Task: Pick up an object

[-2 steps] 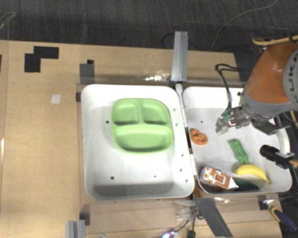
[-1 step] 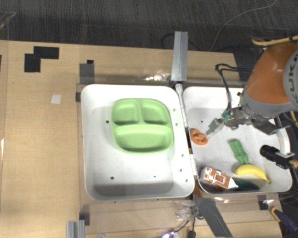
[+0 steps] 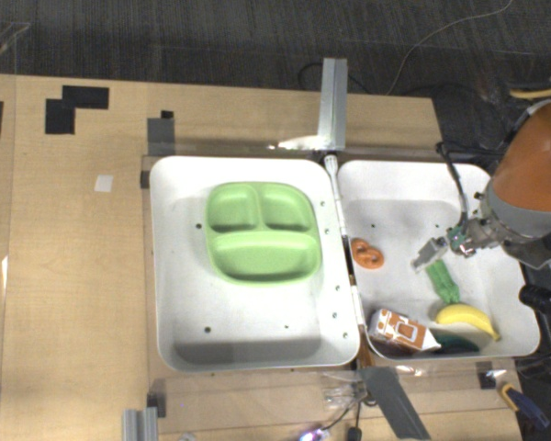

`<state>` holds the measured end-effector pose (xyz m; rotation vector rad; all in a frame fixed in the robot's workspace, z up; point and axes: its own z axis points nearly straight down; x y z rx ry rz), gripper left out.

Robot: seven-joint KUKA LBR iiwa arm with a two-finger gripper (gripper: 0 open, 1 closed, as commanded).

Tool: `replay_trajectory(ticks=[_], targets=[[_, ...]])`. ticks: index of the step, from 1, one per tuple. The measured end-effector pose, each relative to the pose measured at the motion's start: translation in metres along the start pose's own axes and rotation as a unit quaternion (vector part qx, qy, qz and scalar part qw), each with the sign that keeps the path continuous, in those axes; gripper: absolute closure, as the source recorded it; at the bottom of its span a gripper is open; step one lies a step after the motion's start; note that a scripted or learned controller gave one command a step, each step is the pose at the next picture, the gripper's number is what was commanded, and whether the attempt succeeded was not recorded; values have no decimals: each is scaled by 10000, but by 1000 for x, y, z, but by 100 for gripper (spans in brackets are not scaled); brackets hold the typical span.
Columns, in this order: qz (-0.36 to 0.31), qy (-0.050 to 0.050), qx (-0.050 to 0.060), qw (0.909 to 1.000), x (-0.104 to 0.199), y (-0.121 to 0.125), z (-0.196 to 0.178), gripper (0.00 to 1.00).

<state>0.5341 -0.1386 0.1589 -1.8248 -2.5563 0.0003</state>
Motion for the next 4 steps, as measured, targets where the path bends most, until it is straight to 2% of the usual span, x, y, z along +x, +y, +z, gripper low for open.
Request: replay_trajectory(ticks=[1, 2, 3, 4], targets=[[186, -14, -58, 9998, -36, -4, 69, 0], [170, 5, -72, 9998, -35, -1, 61, 100], [767, -14, -50, 9970, -51, -31, 68, 100], [696, -14, -33, 9976, 4, 3, -28, 100]])
